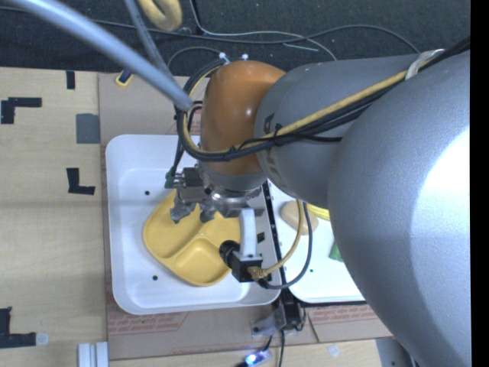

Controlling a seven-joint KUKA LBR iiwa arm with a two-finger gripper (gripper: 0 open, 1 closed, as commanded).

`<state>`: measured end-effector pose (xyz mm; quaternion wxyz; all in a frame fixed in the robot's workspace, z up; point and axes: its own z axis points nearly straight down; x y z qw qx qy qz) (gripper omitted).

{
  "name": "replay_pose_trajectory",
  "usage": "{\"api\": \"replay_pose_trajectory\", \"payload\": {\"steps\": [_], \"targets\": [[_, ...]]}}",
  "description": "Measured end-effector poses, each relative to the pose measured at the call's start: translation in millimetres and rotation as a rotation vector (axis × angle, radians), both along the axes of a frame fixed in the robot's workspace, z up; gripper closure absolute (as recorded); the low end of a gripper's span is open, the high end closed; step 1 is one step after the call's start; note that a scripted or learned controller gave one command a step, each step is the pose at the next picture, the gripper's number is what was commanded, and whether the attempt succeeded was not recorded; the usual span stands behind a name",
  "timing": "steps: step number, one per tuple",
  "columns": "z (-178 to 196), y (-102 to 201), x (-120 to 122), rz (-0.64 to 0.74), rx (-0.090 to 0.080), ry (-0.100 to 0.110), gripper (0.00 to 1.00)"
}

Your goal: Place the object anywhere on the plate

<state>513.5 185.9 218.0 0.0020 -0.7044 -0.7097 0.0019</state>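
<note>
wooden bench (46, 228), white bin (126, 205). i've got the gripper (192, 209) low over the yellow plate (187, 254), directly beneath it, presumably to release; finger state i cannot tell.

Pale wooden bench (46, 228) with black markings (19, 109); dark floor (321, 6) beyond.

The plate (183, 243) is yellow. It sits in a white bin (126, 205). The arm (397, 205) is grey with an orange band (233, 105). The table (46, 228) is light brown wood with black marks. A green bit (335, 249) and a tan bit (294, 214) show in the other white bin (328, 287).
</note>
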Motion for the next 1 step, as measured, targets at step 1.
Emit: {"api": "replay_pose_trajectory", "payload": {"steps": [1], "targets": [[0.9,-3.1,1.2,-0.005,-0.001,-0.002,0.0]]}}
